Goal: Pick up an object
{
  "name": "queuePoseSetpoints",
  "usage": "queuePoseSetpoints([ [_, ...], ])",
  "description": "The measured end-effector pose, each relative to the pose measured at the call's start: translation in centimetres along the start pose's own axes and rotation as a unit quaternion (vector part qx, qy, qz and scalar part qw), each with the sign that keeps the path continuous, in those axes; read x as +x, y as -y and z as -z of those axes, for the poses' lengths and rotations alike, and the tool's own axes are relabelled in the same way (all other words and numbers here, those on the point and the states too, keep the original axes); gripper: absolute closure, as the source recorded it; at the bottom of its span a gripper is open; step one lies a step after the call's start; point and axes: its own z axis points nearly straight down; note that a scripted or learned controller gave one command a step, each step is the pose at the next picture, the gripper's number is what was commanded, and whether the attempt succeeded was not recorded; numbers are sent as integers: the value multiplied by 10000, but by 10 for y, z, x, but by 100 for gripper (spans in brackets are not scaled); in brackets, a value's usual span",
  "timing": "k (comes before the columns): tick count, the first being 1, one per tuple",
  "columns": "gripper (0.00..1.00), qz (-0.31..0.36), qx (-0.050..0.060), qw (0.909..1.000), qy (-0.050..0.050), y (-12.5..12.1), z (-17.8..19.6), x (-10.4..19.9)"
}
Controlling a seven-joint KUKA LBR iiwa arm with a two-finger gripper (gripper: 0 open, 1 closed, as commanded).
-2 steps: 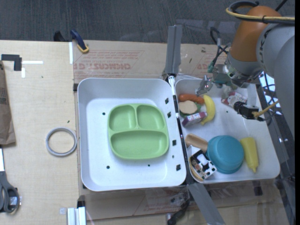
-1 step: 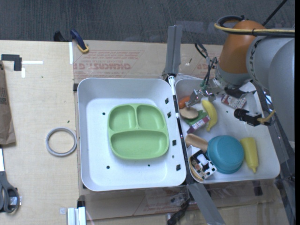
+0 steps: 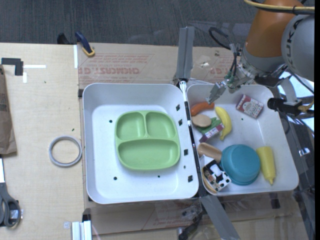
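Gripper (image 3: 219, 91) hovers over far-left corner of right bin (image 3: 287, 184), fingers apart, nothing between them. Carrot (image 3: 202, 107) lies just below, banana (image 3: 224, 122) near it. Pick not yet made; descent and grasp remain.

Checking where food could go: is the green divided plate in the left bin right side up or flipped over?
Right side up. The green divided plate lies flat in the left bin, its three hollows and raised dividers facing the camera, nothing in them.
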Motion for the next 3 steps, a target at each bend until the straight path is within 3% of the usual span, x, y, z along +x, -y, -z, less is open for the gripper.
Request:
queuePoseSetpoints([
  [1,0,1101,-73,9939,47,18,-91,-15],
  [2,100,1077,-74,9941,48,19,-82,-16],
  [3,100,-1119,4,9937,-1,40,-100,-33],
])
